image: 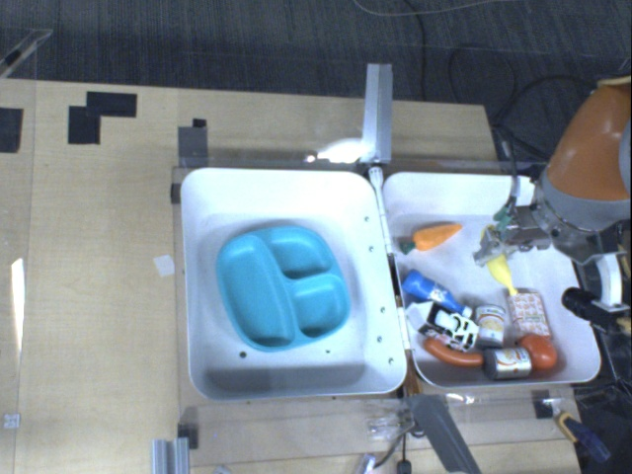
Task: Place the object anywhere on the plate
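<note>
The gripper hovers over the right bin, its claw clenched on a yellow object (a banana-like toy). The blue plate sits in the left bin, well apart.

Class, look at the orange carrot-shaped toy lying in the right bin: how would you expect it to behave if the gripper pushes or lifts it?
The carrot looks rounded and tapered, so a push would probably roll it in a curve. It seems like smooth moulded plastic, likely light, stiff and slightly slippery. It lies apart from the other items in the right bin, so a nudge should disturb little else.
</note>
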Controlling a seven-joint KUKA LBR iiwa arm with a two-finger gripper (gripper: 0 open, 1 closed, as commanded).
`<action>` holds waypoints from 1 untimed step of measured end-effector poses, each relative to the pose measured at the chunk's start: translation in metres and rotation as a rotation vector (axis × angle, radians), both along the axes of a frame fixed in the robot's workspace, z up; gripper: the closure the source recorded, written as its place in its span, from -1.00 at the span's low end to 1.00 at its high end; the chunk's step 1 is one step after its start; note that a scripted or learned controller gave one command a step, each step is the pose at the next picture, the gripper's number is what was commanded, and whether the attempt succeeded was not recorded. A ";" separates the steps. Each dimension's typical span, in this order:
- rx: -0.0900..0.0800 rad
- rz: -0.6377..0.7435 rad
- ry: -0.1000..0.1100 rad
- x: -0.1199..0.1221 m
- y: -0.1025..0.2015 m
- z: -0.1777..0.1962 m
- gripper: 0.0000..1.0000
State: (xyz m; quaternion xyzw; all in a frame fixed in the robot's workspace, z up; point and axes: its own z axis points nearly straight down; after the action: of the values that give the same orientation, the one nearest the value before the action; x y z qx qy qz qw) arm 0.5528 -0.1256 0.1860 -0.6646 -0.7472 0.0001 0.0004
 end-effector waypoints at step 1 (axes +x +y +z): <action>-0.001 -0.143 0.003 0.001 0.124 -0.005 1.00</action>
State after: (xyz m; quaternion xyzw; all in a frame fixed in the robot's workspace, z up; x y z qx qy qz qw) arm 0.5538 -0.0021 0.1813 -0.7162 -0.6979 0.0012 0.0011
